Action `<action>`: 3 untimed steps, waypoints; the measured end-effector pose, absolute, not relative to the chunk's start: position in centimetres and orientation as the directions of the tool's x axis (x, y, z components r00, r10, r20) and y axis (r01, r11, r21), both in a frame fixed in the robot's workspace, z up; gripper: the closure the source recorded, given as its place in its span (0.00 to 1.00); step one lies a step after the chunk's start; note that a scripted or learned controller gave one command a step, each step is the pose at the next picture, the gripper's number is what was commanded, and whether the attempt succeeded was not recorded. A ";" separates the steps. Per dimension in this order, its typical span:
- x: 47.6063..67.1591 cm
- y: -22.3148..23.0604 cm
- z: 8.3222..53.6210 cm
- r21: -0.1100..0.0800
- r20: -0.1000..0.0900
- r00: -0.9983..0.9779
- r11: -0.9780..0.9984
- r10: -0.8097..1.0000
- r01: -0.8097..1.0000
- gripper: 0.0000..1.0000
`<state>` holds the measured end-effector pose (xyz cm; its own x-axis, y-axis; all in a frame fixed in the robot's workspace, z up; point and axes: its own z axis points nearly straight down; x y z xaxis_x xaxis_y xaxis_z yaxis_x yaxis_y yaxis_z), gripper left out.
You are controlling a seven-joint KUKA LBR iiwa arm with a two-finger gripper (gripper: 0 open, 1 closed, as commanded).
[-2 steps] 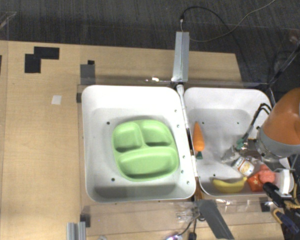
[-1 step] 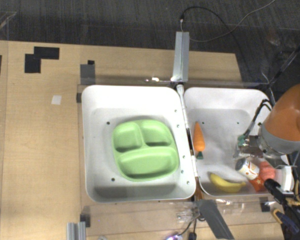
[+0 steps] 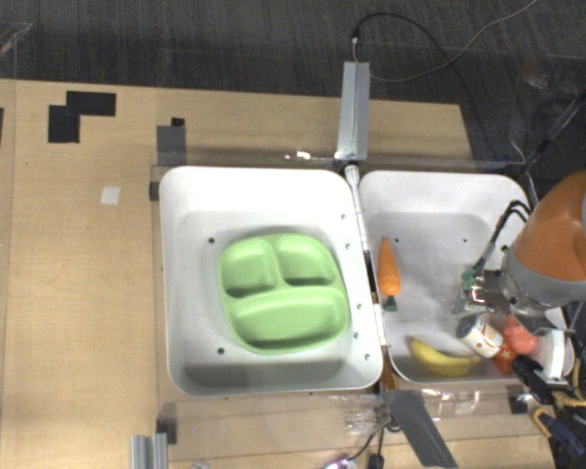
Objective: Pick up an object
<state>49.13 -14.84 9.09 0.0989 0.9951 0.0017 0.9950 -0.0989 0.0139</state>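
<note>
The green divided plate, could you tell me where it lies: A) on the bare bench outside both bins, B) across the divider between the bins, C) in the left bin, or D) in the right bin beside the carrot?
C: the green divided plate rests flat on the floor of the left bin, while the carrot lies in the right bin.

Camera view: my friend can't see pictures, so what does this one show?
A grey and orange robot arm reaches into the right white bin, its gripper low above a banana, with a carrot along the bin's left side. The left white bin holds a green divided plate.
</note>
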 end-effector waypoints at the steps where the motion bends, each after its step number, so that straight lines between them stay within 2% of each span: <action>1: 49.2 -15.2 9.1 0.018 -0.004 0.103 -0.103 0.995 0.995 0.00; 2: 49.3 -16.1 9.1 0.019 -0.009 -0.261 0.261 0.965 0.965 0.00; 3: 55.4 -12.5 9.1 0.018 -0.006 -0.252 0.252 0.968 0.968 0.00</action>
